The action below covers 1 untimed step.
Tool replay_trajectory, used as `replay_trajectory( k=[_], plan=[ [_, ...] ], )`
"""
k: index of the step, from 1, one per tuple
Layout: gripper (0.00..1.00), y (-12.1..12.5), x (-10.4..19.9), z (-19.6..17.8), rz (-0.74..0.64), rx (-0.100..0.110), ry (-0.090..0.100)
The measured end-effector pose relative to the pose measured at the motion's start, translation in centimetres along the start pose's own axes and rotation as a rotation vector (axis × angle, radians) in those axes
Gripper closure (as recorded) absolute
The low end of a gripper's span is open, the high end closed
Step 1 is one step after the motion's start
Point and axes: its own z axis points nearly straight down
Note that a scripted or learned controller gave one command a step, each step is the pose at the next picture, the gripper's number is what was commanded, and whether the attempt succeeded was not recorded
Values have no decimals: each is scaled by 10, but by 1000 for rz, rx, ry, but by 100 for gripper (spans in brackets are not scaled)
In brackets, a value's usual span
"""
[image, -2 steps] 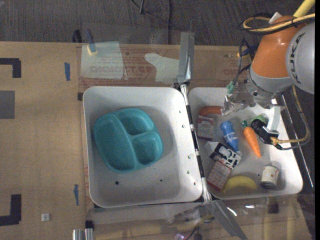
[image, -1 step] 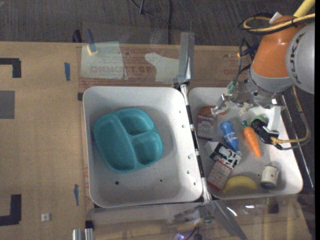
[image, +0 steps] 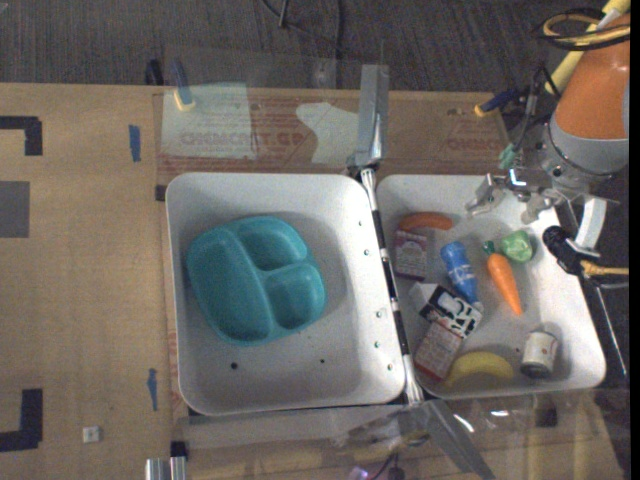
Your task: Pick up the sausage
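At the near edge of the right bin [image: 590,353] lie a banana [image: 480,368] and a small can [image: 539,352], with a flat carton [image: 437,346] and a black-and-white packet [image: 452,311] just beside them. A little farther in are a carrot [image: 505,282], pointing toward the near right, a blue bottle [image: 459,271], a green piece [image: 517,246] and a mauve packet [image: 411,252]. The left bin [image: 200,368] carries a teal divided tray [image: 256,277].

Beyond the mauve packet, against the far wall of the right bin, lies the sausage [image: 427,222], an orange-red roll half hidden by that packet. Its long axis runs left to right across the view, nearly parallel to the far wall.

The gripper [image: 515,190] hangs over the far right part of the same bin, under the grey and orange arm [image: 592,108]. I cannot tell whether it is spread or closed; nothing is seen held in it.

The sausage lies to the gripper's left in the view, at about the same depth, with the green piece nearer the camera than the line between them. So the coming move is, by my judgement, a sideways shift along the far wall, then a descent with the grasp set across the roll's short width. The wall and the packet crowd it on both long sides, which may spoil the try.
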Motion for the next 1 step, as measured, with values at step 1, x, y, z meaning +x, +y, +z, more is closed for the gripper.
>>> replay_trajectory(
  k=[1],
  plan=[
    [0, 54, 3, 99, -92, -23, -3]
  ],
)
